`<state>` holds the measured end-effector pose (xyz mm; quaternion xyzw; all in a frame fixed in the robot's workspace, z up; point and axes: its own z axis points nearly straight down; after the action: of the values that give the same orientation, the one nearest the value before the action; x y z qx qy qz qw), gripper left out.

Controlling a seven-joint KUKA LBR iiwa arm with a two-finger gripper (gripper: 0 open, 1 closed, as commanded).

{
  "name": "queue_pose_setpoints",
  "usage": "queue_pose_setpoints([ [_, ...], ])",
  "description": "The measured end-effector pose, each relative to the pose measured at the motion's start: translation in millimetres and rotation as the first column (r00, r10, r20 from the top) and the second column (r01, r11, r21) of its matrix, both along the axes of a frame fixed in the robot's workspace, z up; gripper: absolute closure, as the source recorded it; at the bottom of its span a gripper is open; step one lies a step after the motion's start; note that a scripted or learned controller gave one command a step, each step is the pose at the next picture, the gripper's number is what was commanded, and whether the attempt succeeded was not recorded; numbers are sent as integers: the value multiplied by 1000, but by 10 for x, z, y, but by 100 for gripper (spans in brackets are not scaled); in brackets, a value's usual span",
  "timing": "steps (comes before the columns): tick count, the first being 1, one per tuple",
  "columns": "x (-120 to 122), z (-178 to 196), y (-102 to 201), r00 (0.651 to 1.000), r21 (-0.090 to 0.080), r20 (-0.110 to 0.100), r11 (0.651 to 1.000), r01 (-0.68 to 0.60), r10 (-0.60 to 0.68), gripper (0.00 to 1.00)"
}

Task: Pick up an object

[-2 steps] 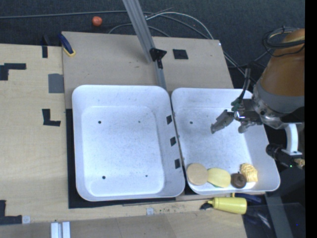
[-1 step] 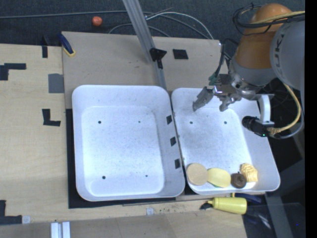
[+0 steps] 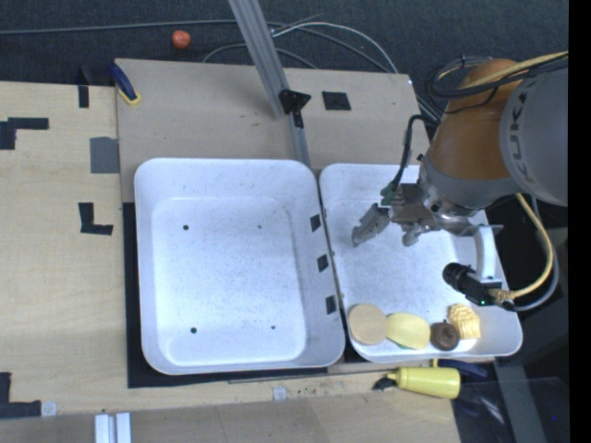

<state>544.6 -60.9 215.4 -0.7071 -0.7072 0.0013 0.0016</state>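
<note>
- Nearest the camera: yellow tool (image 3: 427,380), lying on the bench just outside the front rim of the right bin (image 3: 369,178).
- Left bin (image 3: 222,169): white, shallow, touching the right bin along a shared edge.
- Tan disc (image 3: 367,323): front of the right bin, touching the pale yellow piece (image 3: 406,329) beside it.
- Brown piece (image 3: 445,337) and corn-like yellow piece (image 3: 464,319): front right corner, close together.
- Gripper (image 3: 384,233): hung above the bare middle of the right bin, fingers spread apart, nothing between them; well apart from the four items.
- Step judged: approach, with no grasp yet made.
- Next move judged: travel toward the front of the bin, descend over one item, then close. Crowding there risked a nudge against a neighbour.
</note>
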Motion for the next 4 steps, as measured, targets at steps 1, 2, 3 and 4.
queue_pose_setpoints([
  [1,-128,-53,49,1000,-1,3,1000,0,0,0],
  [2,17,-119,351,999,0,3,999,-41,41,0],
  [3,935,162,-467,1000,-2,4,1000,4,-4,0],
  [4,1249,-744,-868,998,-1,-6,998,56,-56,0],
])
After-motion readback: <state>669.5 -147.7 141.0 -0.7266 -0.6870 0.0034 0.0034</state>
